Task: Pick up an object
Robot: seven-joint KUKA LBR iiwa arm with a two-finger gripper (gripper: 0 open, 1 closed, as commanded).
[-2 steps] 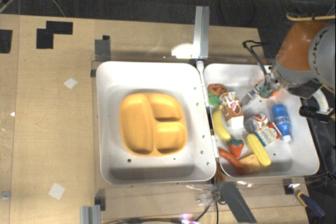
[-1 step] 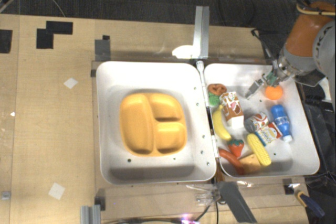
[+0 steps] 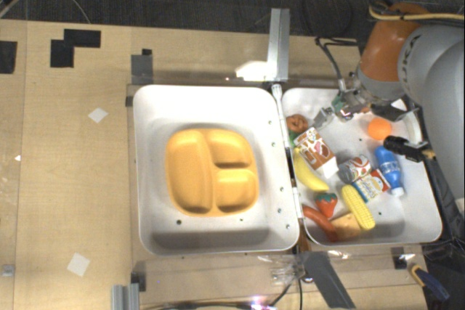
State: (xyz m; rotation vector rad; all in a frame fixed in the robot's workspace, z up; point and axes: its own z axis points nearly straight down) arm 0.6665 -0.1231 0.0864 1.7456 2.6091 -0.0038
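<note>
Right now 2 shallow white bins sit side by side at the middle of the frame. At centre left, the left bin (image 3: 145, 178) holds a yellow divided tray (image 3: 211, 170) with 3 compartments, lying flat in its middle.

At centre right, the right bin (image 3: 421, 221) holds a heap of toy food. A brown doughnut-like piece (image 3: 296, 123) lies at its upper left corner, with a small red and white carton (image 3: 315, 147) just below it. A banana (image 3: 310, 176) lies beside the carton, a strawberry (image 3: 328, 205) and an ear of corn (image 3: 358, 205) lower down, and a red sausage-shaped piece (image 3: 317, 217) near the bin's lower left edge. An orange ball (image 3: 378, 128) rests at the upper right of the bin, with a blue bottle (image 3: 388, 169) below it and a small can (image 3: 351, 170) to the bottle's left.

From the upper right the grey arm (image 3: 436, 83) reaches in, its orange band (image 3: 383, 47) above the wrist. Its gripper (image 3: 341, 105) hangs over the upper part of the right bin, near the doughnut-like piece and the ball; whether the claw is released or clenched I cannot tell.
</note>
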